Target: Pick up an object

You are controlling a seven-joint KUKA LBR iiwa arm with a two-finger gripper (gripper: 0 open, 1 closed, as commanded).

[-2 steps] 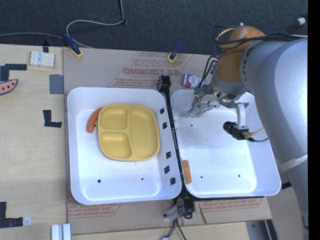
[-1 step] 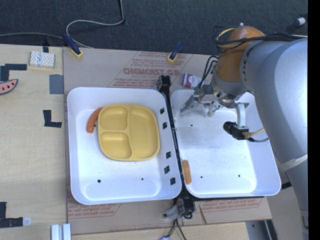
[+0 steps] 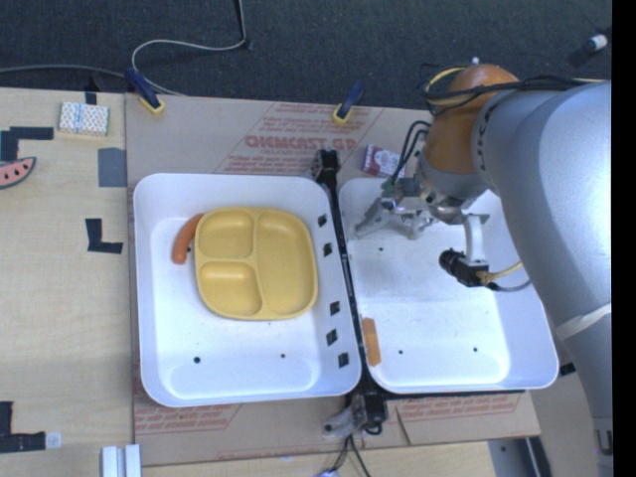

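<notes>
The grey arm reaches in from the right, and its pincer hangs low over the far left part of the right bin, close to the divider between the two bins. Its metal fingers look splayed fairly wide, with nothing visible between them, so it carries nothing; that stance suits a descent toward the bin floor, though the bare white patch beneath it holds no obvious target. The likely candidates lie elsewhere. A small orange, carrot-like piece rests against the left wall of the right bin, toward the near side, well apart from the pincer; tucked against the wall like that, it would probably leave little room for a finger on its left side. In the left bin a yellow divided plate lies flat in the middle, and an orange sausage-shaped toy lies just beside, possibly touching, the plate's left edge. The plate's broad flat shape would likely be hard to pinch except at its rim. I judge the pick as not yet made. The bins sit on a cardboard sheet on the counter.
</notes>
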